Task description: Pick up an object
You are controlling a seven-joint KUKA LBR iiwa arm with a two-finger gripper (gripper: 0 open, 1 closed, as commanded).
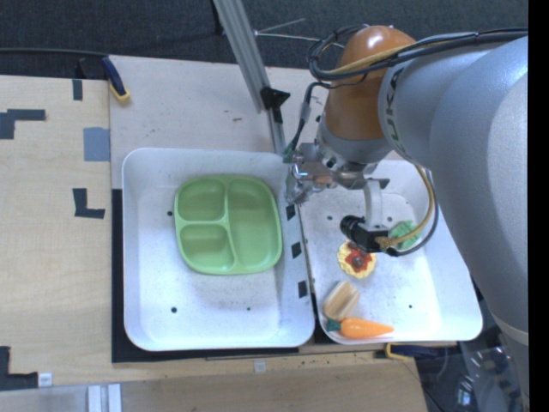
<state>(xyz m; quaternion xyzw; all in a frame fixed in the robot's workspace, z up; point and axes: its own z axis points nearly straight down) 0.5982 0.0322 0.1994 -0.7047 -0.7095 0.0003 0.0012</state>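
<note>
Since the wrist covers it from above, there's no telling whether the gripper (319, 177) is spread or closed. It hangs over the back-left corner of the right bin (429, 312), just beside the wall shared with the left bin (141, 307). Nothing shows held in it.

Candidates, working outward:
- pizza (357, 261): small, flat, yellow with red, mid-bin, nearest to the gripper on the front side.
- green bit (407, 233): right of the pizza, partly hidden, can't identify it.
- bun (340, 299): towards the front, near the shared wall.
- carrot (367, 327): just in front of the bun, lying along the front wall with its tip to the right.
- plate (229, 224): green, three compartments, flat in the left bin, well apart from the rest.

Judgement: this is the approach step, with no grasp made yet. The bun looks like the best target, since it is thick enough to get a bite on. The pizza is flat and likely to slip out from under a pinch. The carrot sits tight to the wall, so there's collision risk. The plate is probably too wide.

To do it well, the gripper should centre over the bun, turn the wrist so the jaws close across its short axis, and open fully before descent. It should come straight down, stay clear of the shared wall and avoid nudging the carrot. It should close, then lift slowly and check that the bun comes up with it.
</note>
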